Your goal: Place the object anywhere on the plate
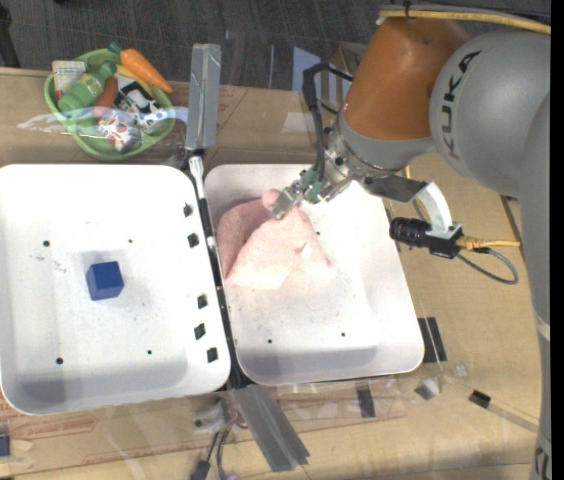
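two white bins on the bench: gripper (289, 200), clamped on the limp pink cloth's (267, 248) corner; it looks light, floppy.

A single fixed camera looks down at a slant from above the bench (462, 298), taking in both white bins side by side: the left bin (22, 268) and the right bin (382, 308). The arm (482, 78) enters from the frame's right, looming large and near the lens.
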You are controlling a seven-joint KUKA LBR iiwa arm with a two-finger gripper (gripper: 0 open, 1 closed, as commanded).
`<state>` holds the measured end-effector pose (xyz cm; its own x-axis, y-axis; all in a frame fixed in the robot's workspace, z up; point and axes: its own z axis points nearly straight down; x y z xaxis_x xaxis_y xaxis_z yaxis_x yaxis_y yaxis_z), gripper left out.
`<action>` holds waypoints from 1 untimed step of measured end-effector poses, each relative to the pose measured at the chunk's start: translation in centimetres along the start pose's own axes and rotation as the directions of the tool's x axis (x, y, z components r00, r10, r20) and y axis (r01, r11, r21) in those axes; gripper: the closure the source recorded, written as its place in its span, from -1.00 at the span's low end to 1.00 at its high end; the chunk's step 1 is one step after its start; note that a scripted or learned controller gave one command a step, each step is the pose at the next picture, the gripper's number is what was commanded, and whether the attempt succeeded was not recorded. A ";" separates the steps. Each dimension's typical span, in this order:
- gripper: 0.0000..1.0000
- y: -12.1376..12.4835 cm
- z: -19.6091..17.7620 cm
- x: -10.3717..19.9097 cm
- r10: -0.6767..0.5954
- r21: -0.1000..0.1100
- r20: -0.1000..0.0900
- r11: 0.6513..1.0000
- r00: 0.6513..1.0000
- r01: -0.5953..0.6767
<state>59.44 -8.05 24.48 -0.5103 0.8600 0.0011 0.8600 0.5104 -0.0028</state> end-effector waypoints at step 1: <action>1.00 0.3 -0.5 5.6 -0.395 0.000 0.001 0.919 0.919 0.395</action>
<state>56.88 -3.11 25.03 -0.8086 0.5884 0.0012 0.5884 0.8086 -0.0017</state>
